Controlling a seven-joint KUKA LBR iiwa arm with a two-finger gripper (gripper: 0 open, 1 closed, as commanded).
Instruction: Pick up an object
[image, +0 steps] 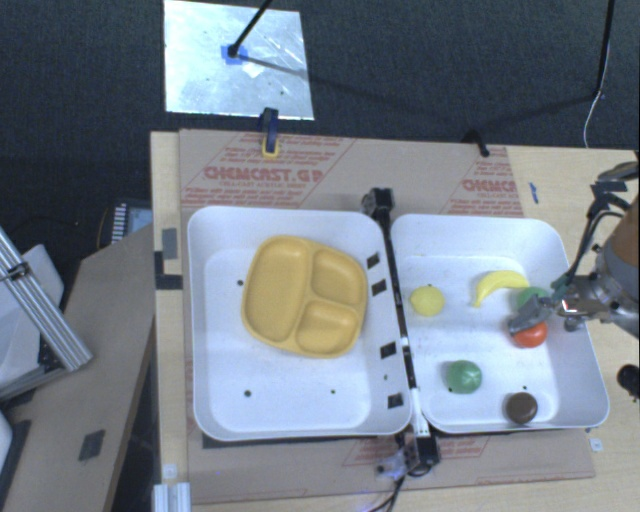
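The right bin (560, 400) holds a small yellow round piece (427, 301), a yellow banana (495, 285), a green round piece (463, 376), a brown round piece (520, 407) and a red-orange piece (530, 335) with a green bit beside it. My gripper (530, 313) reaches in from the right and sits low over the red-orange piece, its grey fingers right at that piece's top edge. Whether a finger touches it is unclear.
The left bin (215, 400) carries a yellow divided plate (303, 295). A black divider strip (395, 330) runs between the bins. Cardboard (330, 170) lies under both. The arm's body (615, 290) covers the right bin's right rim.
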